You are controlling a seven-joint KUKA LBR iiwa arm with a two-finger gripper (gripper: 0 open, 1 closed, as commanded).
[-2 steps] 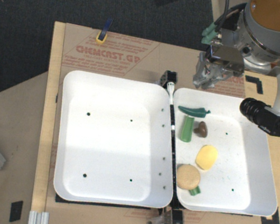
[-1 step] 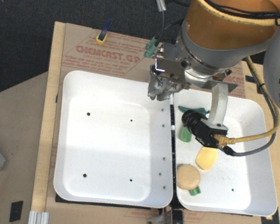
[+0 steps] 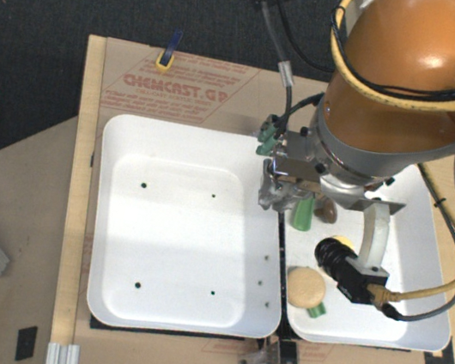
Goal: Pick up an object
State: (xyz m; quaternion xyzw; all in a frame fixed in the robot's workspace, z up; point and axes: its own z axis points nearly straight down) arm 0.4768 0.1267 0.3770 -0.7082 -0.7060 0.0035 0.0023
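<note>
My gripper (image 3: pixel 274 192) hangs low over the left edge of the right bin (image 3: pixel 434 248), close to the wall between the two bins. A green cylinder-like object (image 3: pixel 302 215) stands just to the right of it, touching or nearly touching; I cannot tell whether it is held. A small brown object (image 3: pixel 325 210) peeks out beside the green one, partly hidden by the wrist. Nearer the front of the right bin lies a tan round object (image 3: pixel 307 287) with a small green piece (image 3: pixel 316 308) at its lower right.
The left bin (image 3: pixel 111 200) sits beside the right one, sharing a narrow dark gap. The arm's big orange and grey body covers most of the right bin's back. A brown cardboard sheet (image 3: pixel 184 82) lies under both bins.
</note>
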